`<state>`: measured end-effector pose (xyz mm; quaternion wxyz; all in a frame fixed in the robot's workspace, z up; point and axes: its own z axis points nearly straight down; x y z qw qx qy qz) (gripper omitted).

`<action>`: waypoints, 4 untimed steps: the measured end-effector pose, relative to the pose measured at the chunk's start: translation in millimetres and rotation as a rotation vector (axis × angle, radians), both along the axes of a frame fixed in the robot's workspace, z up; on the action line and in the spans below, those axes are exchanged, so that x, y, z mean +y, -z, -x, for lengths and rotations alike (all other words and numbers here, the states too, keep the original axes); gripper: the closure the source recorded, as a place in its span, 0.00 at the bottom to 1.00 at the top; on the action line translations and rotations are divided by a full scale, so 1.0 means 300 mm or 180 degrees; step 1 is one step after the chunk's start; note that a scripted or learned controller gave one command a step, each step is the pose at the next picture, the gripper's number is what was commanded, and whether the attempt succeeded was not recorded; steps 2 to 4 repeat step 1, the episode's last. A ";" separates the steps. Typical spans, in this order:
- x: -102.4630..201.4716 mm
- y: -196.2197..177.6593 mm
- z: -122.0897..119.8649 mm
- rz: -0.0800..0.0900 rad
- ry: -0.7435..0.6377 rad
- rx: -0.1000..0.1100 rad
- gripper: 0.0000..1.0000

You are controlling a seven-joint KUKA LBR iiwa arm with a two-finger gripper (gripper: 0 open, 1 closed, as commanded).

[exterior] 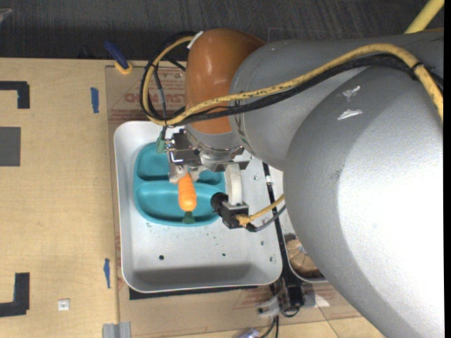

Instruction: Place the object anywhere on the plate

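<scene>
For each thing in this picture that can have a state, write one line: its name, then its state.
carrot: lying over the plate, right below the gripper
plate: teal, divided, flat in the bin
bin: white, holding the plate
gripper: low over the plate, at the carrot's top end

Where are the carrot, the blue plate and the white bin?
carrot (187, 193): camera view, on its orange middle.
blue plate (151, 166): camera view, on its upper left compartment.
white bin (197, 259): camera view, on its bare floor.

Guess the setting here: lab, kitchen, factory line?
Probably a robotics lab test bench. A cable-draped grey arm works over a white bin holding a teal divided plate and a toy carrot, on plywood with blue tape marks.
</scene>
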<state>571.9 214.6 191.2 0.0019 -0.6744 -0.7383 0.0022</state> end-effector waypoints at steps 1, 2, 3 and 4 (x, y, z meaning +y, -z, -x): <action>-0.005 -0.005 -0.003 0.0002 0.0008 -0.0010 0.00; -0.005 -0.005 -0.003 0.0002 0.0008 -0.0010 0.00; -0.005 -0.005 -0.003 0.0002 0.0008 -0.0010 0.00; -0.005 -0.005 -0.003 0.0002 0.0008 -0.0010 0.00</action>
